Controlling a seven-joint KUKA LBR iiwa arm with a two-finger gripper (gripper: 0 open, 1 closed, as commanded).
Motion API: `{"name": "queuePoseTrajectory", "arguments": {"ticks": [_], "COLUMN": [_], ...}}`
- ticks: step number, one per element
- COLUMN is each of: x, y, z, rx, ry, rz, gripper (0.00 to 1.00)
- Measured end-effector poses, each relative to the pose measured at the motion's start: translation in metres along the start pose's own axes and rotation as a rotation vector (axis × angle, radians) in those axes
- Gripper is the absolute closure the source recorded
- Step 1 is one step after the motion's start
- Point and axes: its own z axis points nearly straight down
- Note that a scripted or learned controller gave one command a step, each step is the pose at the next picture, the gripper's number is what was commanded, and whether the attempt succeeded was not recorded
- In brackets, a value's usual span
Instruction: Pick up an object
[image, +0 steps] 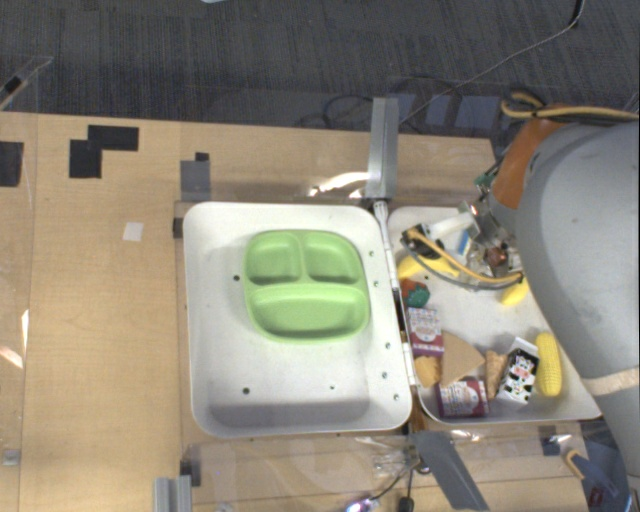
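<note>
Wooden bench (90, 330): green tray (305, 285) centred (wide margins) in left bin (215, 390).

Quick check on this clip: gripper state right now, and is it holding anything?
Gripper: cannot be told; it is low over the back of the right bin, among cables, and no held object can be made out.
</note>
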Motion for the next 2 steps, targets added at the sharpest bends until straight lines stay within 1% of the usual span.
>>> {"name": "queuePoseTrajectory", "arguments": {"ticks": [1, 2], "x": [0.023, 0.029], "y": [-0.012, -0.001], "z": [0.001, 0.001], "rx": [0.002, 0.004], "ry": [-0.001, -0.002], "rz": [0.003, 0.000], "gripper": [1.00, 1.00]}}
